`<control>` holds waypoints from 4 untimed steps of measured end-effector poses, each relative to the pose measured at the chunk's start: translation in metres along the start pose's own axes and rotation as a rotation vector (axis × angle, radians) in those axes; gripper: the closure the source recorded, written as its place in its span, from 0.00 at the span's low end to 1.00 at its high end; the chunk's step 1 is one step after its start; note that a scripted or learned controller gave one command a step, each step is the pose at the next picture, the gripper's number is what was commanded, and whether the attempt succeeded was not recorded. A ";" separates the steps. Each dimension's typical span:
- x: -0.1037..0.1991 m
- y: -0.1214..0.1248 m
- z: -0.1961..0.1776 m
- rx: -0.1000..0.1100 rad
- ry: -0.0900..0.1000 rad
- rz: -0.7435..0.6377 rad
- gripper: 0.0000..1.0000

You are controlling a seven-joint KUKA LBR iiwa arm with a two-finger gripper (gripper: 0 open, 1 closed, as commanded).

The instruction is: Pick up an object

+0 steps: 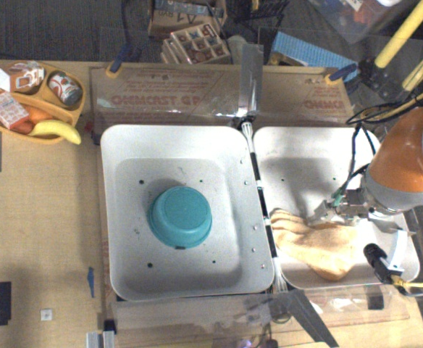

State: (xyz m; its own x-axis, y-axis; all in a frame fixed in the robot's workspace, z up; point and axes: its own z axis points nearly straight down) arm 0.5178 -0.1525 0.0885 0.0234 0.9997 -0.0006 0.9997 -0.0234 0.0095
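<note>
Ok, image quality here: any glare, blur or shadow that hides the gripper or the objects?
Camera view: even, soft lighting; mild glare on the white bin rims. The teal bowl is sharp, with a faint shadow. The gripper over the tan cloth is slightly blurred and small, so its fingers are unreadable.

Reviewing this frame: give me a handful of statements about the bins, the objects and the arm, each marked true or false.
1. The teal bowl sits in the left bin. True.
2. The tan cloth lies in the left bin. False: it lies in the right bin.
3. The gripper is over the right bin, at the cloth. True.
4. The banana lies inside a bin. False: it rests on a tray outside the bins, at the far left.
5. The bowl touches the cloth. False: they lie in separate bins.
</note>
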 end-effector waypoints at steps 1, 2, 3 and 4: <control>0.038 -0.023 -0.001 0.000 0.000 -0.123 0.00; 0.037 -0.022 -0.011 -0.006 -0.001 -0.121 1.00; 0.058 0.029 -0.162 0.007 0.000 -0.162 1.00; 0.055 0.075 -0.108 0.006 -0.002 -0.086 1.00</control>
